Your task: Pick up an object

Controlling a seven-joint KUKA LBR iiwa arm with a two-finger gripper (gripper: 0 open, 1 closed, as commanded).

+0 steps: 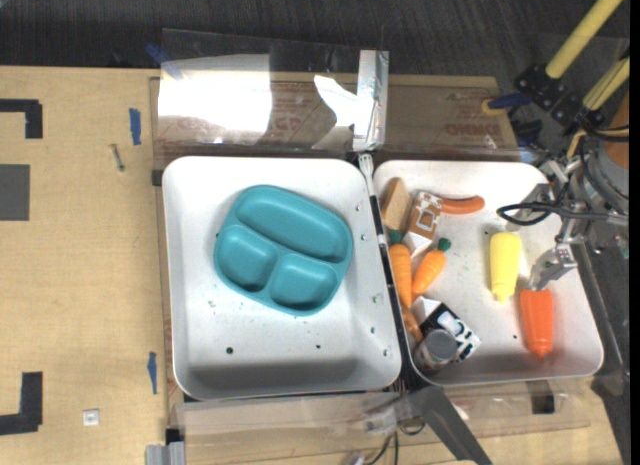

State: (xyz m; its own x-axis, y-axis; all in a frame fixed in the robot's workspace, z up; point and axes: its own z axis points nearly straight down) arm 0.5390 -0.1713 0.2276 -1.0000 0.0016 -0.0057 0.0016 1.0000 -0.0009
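One gripper [552, 271] is hanging at the right bin's [585, 358] three o'clock edge, its fingers too small and cluttered to tell whether they are spread or closed, and nothing is showing between them. Just beside it a carrot [538, 320] is lying at five o'clock and a yellow corn [504, 263] at nine o'clock, with two more carrots [413, 271], a sausage [461, 205] and a can [437, 343] sitting farther toward nine. The left bin [190, 333] is holding a teal tray [283, 247].
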